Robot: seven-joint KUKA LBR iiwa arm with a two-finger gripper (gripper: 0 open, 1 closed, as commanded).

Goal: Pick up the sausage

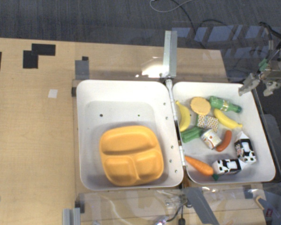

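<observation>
sausage (pixel 224 141) in right bin (pixel 267 165); jaws (pixel 259 85) spread apart, high over its far corner

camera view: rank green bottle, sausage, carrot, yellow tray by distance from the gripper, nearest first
The gripper hangs at the right bin's far right corner.
1. Green bottle: far side of the right bin, just left of the gripper.
2. Sausage: middle of the right bin.
3. Carrot: near-left part of the right bin.
4. Yellow tray: left bin.
</observation>
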